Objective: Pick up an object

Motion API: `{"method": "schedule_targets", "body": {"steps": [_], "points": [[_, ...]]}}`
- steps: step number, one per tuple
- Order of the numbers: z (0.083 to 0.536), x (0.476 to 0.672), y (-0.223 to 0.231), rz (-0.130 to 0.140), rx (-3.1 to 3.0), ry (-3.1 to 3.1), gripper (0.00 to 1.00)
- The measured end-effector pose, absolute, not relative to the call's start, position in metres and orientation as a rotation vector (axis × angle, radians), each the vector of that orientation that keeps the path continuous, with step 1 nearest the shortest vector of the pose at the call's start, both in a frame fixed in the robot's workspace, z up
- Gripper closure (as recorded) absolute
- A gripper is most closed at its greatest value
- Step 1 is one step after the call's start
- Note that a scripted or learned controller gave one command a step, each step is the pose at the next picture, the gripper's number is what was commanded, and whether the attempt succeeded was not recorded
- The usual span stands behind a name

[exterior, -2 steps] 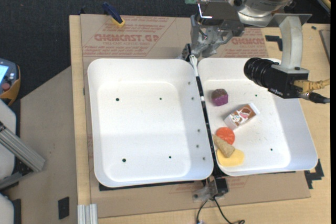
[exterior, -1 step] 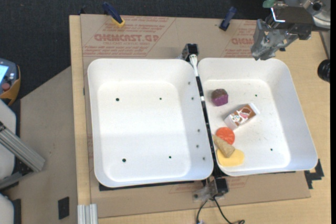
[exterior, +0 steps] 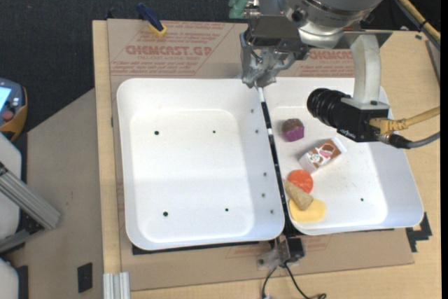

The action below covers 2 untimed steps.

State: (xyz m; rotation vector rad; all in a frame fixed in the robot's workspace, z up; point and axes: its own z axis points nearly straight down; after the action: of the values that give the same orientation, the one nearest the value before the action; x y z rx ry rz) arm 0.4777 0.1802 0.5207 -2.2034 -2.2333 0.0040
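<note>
My gripper [exterior: 260, 75] hangs high over the back edge of the bins, above the divide between them, with nothing visible between its fingers. In the right bin [exterior: 364, 210] lie a purple block [exterior: 292, 128], a red-and-white packet [exterior: 323, 155], an orange-red round piece [exterior: 301, 181], a tan lump [exterior: 300, 198] and a yellow disc [exterior: 310, 211]. All of these sit well in front of the gripper and apart from it.
The left bin [exterior: 189, 171] stands beside the right one on a cardboard sheet [exterior: 175, 45]. A black cylindrical device [exterior: 343, 114] with a cable overhangs the right bin's back part. A blue and yellow clamp [exterior: 151, 19] holds the cardboard's far edge.
</note>
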Motion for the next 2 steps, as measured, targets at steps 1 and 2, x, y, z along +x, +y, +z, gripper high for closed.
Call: {"method": "schedule_targets", "body": {"steps": [1,2], "points": [[0.533,0.48,0.088,-0.003,-2.233,-2.214,1.0],[0.529,0.479,0.19,-0.005,-2.209,-2.233,1.0]]}}
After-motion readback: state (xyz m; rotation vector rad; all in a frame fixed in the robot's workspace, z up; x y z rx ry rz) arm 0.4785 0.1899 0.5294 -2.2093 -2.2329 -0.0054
